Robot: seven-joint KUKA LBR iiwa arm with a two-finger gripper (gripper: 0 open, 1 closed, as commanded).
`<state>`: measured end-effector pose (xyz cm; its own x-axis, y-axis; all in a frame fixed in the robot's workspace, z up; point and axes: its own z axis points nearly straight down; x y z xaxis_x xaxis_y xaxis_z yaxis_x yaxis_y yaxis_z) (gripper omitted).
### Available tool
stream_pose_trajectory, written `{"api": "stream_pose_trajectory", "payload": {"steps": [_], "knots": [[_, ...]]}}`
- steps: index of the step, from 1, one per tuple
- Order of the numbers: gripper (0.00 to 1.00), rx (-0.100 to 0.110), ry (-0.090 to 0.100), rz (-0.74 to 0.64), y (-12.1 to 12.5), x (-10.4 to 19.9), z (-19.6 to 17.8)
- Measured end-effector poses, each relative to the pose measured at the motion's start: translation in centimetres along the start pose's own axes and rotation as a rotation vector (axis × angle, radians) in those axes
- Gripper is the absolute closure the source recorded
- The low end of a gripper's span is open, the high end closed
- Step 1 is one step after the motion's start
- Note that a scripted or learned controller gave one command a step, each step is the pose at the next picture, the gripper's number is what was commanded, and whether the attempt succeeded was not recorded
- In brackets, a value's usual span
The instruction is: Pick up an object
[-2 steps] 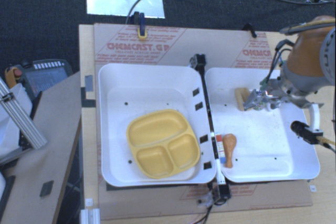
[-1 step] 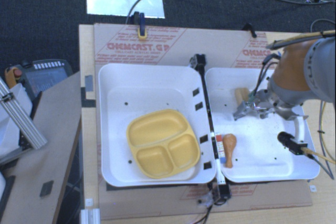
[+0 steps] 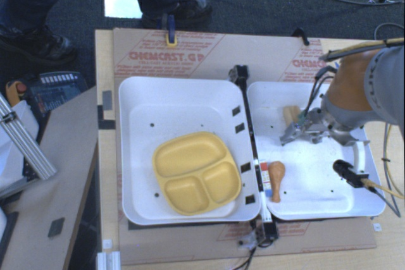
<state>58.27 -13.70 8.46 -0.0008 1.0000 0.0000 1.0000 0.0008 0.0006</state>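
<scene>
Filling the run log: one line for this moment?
gripper low in right bin | beside tan block | drumstick toy untouched | yellow tray in left bin

A yellow tray lies in a white bin; an orange drumstick in the other.

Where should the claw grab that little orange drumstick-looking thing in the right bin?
Probably across the narrow shaft of the drumstick, just below its rounded head, coming straight down from above. It lies flat and nearly upright in the picture, so the claw should close from left and right. The bin wall sits near its left side, leaving less room there.
</scene>
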Motion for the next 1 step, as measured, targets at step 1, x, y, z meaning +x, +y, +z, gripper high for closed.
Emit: {"api": "stream_pose_trajectory", "payload": {"steps": [1], "knots": [[1.00, -0.004, -0.001, 0.000, 0.11, -0.03, -1.15]]}}
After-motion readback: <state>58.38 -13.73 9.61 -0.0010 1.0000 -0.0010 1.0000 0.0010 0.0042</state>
